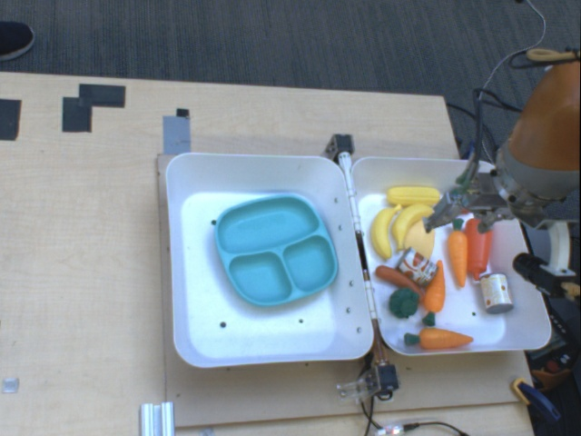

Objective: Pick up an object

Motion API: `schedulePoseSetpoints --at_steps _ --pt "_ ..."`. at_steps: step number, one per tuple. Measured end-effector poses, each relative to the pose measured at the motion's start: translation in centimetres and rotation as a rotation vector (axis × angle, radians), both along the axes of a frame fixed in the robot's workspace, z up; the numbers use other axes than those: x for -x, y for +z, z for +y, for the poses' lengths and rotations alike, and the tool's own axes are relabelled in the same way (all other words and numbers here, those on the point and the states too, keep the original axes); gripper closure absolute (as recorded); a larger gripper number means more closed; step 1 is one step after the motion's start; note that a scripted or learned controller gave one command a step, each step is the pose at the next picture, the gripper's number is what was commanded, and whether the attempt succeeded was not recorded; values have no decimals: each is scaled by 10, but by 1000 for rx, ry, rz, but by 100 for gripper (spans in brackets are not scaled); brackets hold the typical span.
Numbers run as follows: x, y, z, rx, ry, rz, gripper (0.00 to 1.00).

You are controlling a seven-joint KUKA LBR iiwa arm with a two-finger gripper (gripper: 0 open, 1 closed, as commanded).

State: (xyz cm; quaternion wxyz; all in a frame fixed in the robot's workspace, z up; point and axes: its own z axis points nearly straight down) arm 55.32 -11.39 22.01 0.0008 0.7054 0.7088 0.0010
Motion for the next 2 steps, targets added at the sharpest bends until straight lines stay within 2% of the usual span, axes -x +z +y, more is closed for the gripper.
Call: schedulePoseSetpoints --at_steps 1,2 --pt "-14 -133 -11 1 -2 -6 0" --pt "-16 -121 -11 2 -1 -12 100"
